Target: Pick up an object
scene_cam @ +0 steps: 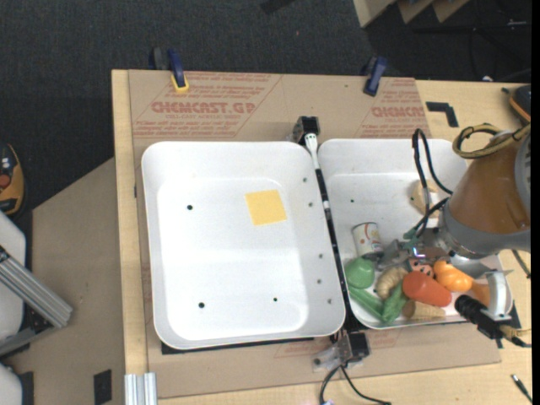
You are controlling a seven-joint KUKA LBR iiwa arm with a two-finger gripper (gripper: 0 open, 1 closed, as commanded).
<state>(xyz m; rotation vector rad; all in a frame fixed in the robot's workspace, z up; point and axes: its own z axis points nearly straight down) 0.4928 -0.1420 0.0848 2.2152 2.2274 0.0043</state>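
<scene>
Two white bins sit side by side on a cardboard sheet (pixel 253 99) printed w/ red lettering, which covers the bench.

Left bin (pixel 169 226): a flat yellow square (pixel 266 207) lies alone on the floor, a bit toward the far right part, well apart from everything else.

Right bin (pixel 371 163): all the clutter is bunched in the near part, along the near edge and the near left corner. A green round piece (pixel 360 272) sits closest to the wall shared w/ the left bin, w/ another green piece (pixel 392 306) just nearer the rim. A small white can (pixel 366 237) w/ a printed label stands just behind the green one. A tan lumpy item (pixel 387 283) lies between the green stuff and a red-orange piece (pixel 426 290); an orange piece (pixel 454 277) touches the red one on its right. A pale beige item (pixel 419 197) lies farther back, apart from the pile, by the arm.

Arm (pixel 489 201) comes in from the right, orange band over grey wrist, black cable looped above it. Gripper (pixel 403 251) is low over the pile, just beside the can and right above the tan item and the red-orange piece. The pieces lie directly under and around it, touching or nearly so; can't tell which. Can't tell how the gripper stands, dark and tangled w/ the clutter, and nothing is clearly seen in its grasp.

Two blue clamps (pixel 175 66) pin the cardboard's far edge.
</scene>
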